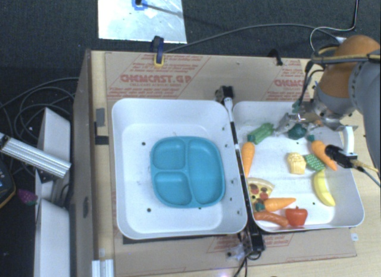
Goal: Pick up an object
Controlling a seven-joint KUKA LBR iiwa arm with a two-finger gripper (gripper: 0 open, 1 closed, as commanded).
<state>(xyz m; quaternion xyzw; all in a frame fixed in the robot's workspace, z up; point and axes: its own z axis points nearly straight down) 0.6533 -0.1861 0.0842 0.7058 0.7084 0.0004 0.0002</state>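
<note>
My gripper (296, 122) hangs low over the back of the right bin (352, 209), reaching in from the right. A dark teal toy (296, 131) lies right under its tip; whether it is gripped is unclear. Close on the left lies a green pickle (260, 133). Elsewhere in this bin are an orange carrot (247, 157), a yellow corn piece (296, 163), a green ridged piece (314, 162), another carrot (320, 151), a banana (323, 188), a pizza slice (259, 188), a small carrot (278, 203), a red pepper (296, 215) and a red chili (269, 217).
The left bin (131, 127) holds a blue divided plate (187, 171). A divider rail (237, 151) runs between the bins. Cardboard (178, 73) lies behind them, with cables trailing at the far left and back.
</note>
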